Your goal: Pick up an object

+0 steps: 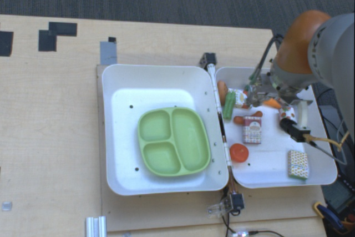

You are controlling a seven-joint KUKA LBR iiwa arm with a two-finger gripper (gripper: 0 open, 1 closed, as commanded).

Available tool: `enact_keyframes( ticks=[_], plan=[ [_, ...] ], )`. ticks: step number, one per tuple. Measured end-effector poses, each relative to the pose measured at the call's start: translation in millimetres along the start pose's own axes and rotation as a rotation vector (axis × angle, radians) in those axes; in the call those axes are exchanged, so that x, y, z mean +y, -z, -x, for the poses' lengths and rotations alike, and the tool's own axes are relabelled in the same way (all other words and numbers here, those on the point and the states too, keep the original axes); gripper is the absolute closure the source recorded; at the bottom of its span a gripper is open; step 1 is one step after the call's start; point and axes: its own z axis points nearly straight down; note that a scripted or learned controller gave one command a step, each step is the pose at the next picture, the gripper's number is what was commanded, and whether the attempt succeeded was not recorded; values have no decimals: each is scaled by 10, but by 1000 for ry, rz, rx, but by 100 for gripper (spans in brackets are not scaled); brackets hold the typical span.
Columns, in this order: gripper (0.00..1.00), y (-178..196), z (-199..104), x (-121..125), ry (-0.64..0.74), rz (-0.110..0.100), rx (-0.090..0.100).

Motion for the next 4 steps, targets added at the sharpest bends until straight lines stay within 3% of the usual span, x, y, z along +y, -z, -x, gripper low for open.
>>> enact_keyframes(
  ticks=[1, 2, 3, 4],
  plan=[
    [0, -1, 0, -1, 0, 0, 0],
    [0, -323, -61, -491, -7, -11, -2],
    [100, -211, -73, -473, -5, -7, 0],
    [100, 669, -938, -1265, -4, -16, 1]
  ],
)
